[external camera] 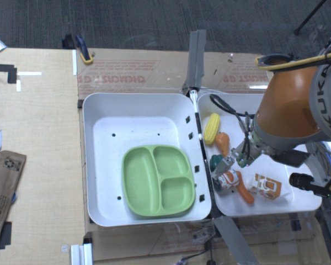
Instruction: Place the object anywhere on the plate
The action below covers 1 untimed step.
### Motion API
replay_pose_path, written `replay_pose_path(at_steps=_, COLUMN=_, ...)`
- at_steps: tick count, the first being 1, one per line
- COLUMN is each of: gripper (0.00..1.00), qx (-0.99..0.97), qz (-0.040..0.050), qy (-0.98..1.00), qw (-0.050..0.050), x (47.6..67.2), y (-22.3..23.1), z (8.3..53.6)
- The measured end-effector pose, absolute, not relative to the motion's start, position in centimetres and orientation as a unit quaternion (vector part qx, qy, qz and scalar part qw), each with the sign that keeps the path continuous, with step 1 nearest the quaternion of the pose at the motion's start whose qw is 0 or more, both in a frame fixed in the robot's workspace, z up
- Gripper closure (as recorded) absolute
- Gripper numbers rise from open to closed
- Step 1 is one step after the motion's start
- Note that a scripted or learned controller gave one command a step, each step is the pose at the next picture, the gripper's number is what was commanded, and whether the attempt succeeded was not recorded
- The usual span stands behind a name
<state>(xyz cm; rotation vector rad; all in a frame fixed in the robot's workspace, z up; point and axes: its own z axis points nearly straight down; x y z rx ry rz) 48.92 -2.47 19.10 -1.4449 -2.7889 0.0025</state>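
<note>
While my claw (227,167) hangs, grip unreadable, over the toy clutter (230,180) | green plate (157,179) left bin | cardboard-topped bench (33,115), dark floor

Down low in the right bin (298,200), gripper (227,166) among the toy food, right beside a teal piece (215,161). Yellow corn (212,127) and an orange carrot (223,142) just above. Another carrot (244,192) and a small carton (266,186) below. Green divided plate (158,179) alone in the left bin (99,148).
</note>
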Motion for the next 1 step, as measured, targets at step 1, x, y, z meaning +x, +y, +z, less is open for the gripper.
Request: replay_pose_path(at_steps=1, gripper=1.00, qx=-0.461, qz=0.0009, qy=-0.888, qw=0.000, x=49.02, y=-2.52, z=19.93)
